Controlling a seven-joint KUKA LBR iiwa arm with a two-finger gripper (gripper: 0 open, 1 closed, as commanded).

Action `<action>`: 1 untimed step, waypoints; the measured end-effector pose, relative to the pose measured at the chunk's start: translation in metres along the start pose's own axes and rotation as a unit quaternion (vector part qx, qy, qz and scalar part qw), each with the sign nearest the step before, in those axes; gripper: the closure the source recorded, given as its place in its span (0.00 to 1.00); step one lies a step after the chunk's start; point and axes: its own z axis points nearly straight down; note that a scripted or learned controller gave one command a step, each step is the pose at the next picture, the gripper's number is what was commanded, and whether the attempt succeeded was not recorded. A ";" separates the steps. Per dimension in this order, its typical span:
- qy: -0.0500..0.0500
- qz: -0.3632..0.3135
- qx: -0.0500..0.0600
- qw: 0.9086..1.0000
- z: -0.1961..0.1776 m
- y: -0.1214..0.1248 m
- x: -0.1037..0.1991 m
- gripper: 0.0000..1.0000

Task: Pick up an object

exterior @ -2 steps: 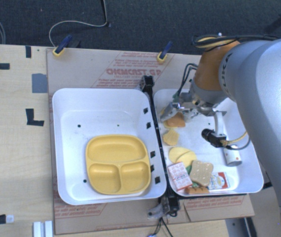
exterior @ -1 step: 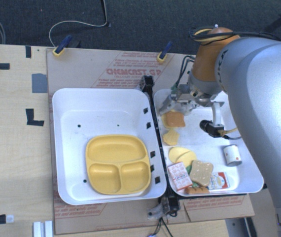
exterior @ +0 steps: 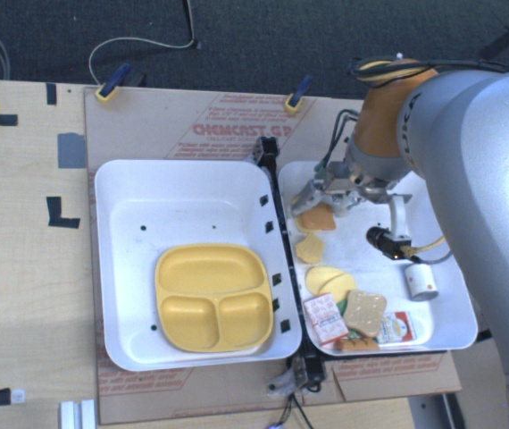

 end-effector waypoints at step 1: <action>0.000 -0.001 -0.002 1.000 0.002 0.003 0.000 0.00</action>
